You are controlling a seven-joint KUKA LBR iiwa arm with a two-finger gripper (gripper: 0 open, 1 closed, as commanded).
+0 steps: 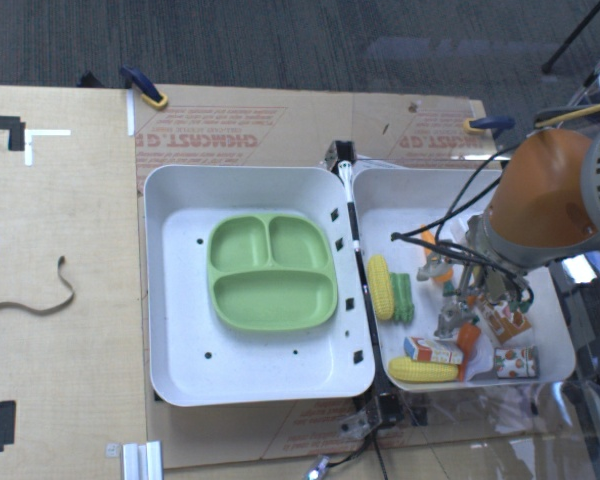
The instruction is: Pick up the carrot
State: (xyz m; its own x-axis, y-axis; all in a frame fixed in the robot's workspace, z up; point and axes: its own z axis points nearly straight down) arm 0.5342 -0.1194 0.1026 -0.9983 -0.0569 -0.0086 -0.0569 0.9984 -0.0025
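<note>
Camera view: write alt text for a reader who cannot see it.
A grey-and-orange robot arm lowers its gripper over toy food in the right white bin, near an orange carrot and two corn cobs. The left bin holds a green divided plate.

Grey arm (545, 193) reaches in from right, orange band above wrist; gripper (458, 313) points down, low.

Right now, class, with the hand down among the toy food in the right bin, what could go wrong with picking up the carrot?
1. The carrot lies crowded against a small carton and a printed box, so the hand may catch or nudge a neighbour instead.
2. The carrot sits near the right bin's front wall, beside a corn cob; a push could wedge it there.
3. The arm's cables hang over the food, partly hiding the target.
</note>
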